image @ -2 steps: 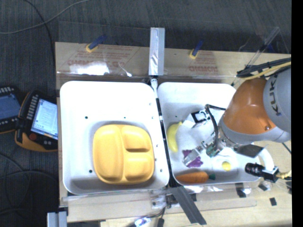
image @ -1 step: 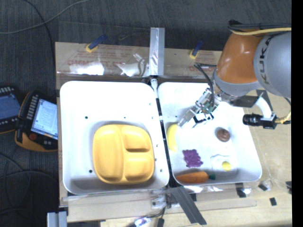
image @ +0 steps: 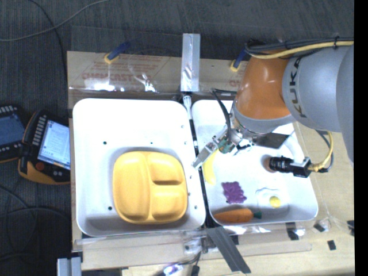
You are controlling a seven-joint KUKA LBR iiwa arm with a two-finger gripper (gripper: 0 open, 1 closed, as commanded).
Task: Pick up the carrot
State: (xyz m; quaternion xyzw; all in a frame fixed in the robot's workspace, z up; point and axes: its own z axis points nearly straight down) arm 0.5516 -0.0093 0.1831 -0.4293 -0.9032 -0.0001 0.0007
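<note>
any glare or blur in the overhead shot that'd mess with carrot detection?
Camera view: carrot reads sharp and orange at the right bin's near edge; glare sits on the clear plastic sheet behind the bins; white bin floors look slightly blown out; the arm's orange band is soft, close to the lens.

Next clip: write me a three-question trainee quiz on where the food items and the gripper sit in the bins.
1. True or false: the carrot lies in the same bin as the yellow tray.
2. Which item lies nearest the carrot? A) purple grapes B) fried egg C) banana
3. Fill in: the gripper hovers over the ___ edge of the right bin, as the camera sees it.

Key: 1 false; 2 A; 3 left.
</note>
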